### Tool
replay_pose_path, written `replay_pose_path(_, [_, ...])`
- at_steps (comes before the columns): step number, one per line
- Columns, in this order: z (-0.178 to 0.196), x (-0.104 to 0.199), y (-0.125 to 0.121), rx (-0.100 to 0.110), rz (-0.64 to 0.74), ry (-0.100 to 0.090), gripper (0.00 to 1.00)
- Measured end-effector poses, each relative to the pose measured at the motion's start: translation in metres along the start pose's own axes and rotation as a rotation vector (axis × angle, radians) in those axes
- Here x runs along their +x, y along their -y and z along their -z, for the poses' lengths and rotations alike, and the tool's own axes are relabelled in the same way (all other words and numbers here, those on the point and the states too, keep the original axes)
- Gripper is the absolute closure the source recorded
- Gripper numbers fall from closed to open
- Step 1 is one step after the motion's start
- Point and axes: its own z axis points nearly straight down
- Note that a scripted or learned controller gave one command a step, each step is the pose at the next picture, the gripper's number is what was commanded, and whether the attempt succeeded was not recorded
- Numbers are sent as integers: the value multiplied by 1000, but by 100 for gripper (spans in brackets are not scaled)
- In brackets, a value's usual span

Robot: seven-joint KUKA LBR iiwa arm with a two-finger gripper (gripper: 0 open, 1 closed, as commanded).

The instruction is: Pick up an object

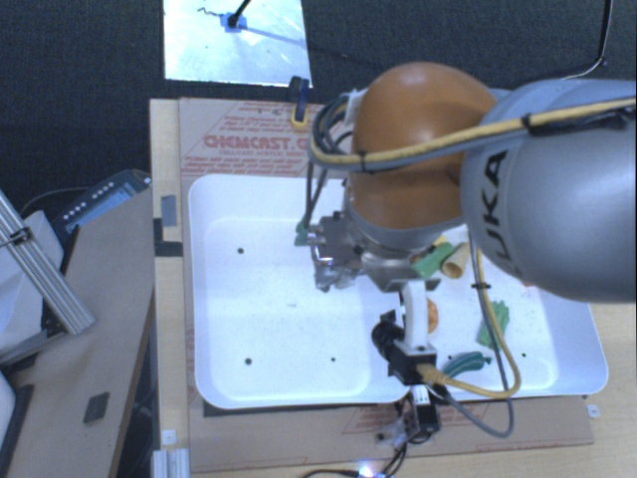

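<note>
The bench was a pale wooden board, and on it lay a sheet of brown protective paper printed with red lettering. Two shallow white bins sat side by side on that sheet. The left bin showed a bare floor marked with a few small dark dots. The right bin was largely covered by the arm. Beyond the bench the floor was dark carpet, with a shiny rectangular panel lying on it at the top of the view. A grey handheld device with a screen and a metal rail stood at the left.

The arm came in from the right, its orange band bulging over the middle of the bins. The gripper hung below it near the divide between the two bins, over the left bin's right part; whether it was spread or closed could not be told, nor whether anything was in it.

In the right bin lay several small objects: a green piece touching a tan tube, an orange object just beside the white cable mount, a green leafy item, and a teal one near the front wall.
</note>
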Motion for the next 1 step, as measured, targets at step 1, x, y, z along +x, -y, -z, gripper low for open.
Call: replay_pose_path(1, [136,3,-28,-32,-6,-8,100])
